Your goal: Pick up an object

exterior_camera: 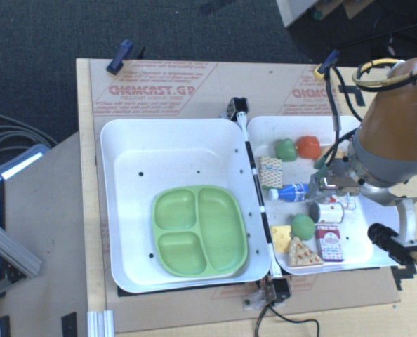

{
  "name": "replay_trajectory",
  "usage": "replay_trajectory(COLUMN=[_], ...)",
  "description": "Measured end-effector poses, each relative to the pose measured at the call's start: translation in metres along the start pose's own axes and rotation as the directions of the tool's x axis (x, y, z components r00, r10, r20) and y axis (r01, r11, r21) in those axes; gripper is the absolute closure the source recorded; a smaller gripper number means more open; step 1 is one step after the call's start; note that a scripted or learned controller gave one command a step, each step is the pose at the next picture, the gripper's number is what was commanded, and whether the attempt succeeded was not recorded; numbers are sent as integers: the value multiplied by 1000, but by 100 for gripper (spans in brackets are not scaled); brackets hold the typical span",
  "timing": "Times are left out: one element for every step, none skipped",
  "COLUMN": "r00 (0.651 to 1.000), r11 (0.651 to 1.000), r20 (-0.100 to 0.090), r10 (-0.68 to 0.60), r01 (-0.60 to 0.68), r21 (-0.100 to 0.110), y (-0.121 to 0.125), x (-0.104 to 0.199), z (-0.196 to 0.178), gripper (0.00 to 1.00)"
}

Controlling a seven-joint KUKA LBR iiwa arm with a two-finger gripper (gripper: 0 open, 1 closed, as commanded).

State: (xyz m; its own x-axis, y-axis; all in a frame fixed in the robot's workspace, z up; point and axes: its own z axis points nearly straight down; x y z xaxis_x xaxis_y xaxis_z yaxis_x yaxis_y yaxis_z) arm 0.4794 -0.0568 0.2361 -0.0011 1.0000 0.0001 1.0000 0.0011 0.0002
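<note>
The right bin [265,128] holds several small items. At its far end lie a green ball [286,149] and an orange-red ball [308,146], with a waffle-like cracker [270,170] just left of them. A blue and white bottle [290,192] lies on its side mid-bin. Nearer the front are a second green ball [302,225], a yellow cheese wedge [281,237], a pizza slice [305,254], a red box [329,243] and a small white can [330,213]. My gripper [323,183] hangs low over the bin, just right of the bottle and above the can. The arm's body hides the bin's right part.
The left bin [124,146] holds a green divided plate [199,230]. A black clip [237,107] sits where the two bins meet at the back, another [279,288] at the front. Blue clamps [118,57] hold the brown board.
</note>
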Motion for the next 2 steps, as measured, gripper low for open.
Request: replay_trajectory(r00=[1000, 1000], r11=[1000, 1000], r20=[0, 1], r10=[0, 2], r01=[0, -2], r21=[0, 2], y=[0, 31], x=[0, -81], z=[0, 135], gripper=[0, 0])
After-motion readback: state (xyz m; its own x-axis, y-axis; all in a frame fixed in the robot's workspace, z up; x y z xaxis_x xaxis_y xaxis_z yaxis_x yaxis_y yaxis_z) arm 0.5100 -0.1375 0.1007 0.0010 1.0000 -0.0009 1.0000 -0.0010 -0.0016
